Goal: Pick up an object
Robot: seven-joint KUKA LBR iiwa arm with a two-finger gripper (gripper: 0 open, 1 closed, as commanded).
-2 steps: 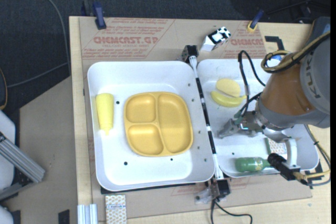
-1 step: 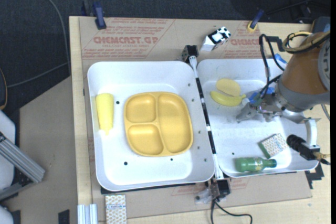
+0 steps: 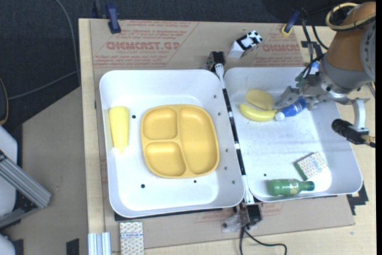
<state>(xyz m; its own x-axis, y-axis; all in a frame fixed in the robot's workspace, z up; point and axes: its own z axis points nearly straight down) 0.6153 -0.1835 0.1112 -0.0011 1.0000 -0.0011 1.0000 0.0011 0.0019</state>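
Camera view, table: we see a brown board [image 3: 179, 39] with red printing, carrying two shallow white bins side by side
Left bin [image 3: 119, 83]: we note a yellow divided plate [image 3: 179, 141] with three compartments near its middle, lying flat
Left bin, far left side: a yellow elongated piece [image 3: 119, 126] lies along the wall, apart from the plate
Right bin [image 3: 340, 185]: we count four things in it
Banana [image 3: 258, 113]: a yellow curved piece in the upper left part of the right bin, with a rounder yellow piece [image 3: 260, 98] touching it just behind
Blue bottle [image 3: 291, 109]: it lies on its side with its white cap end touching the banana's right tip; its other end runs under the arm's tool
Green bottle [image 3: 289, 187]: it lies on its side along the near wall of the right bin, well apart from the banana
Patterned packet [image 3: 311, 165]: flat, just above the green bottle's cap end
Arm [image 3: 349, 51]: grey with an orange band, it comes in from the right over the upper right part of the right bin
Jaws [image 3: 298, 95]: low over the blue bottle, right at its far end; we cannot tell whether they are parted or clenched, nor whether the bottle sits between them
Table edge, beyond the bins: a blue clamp [image 3: 111, 17] at the upper left corner and a black-and-white small object [image 3: 248, 43] near the top between the bins
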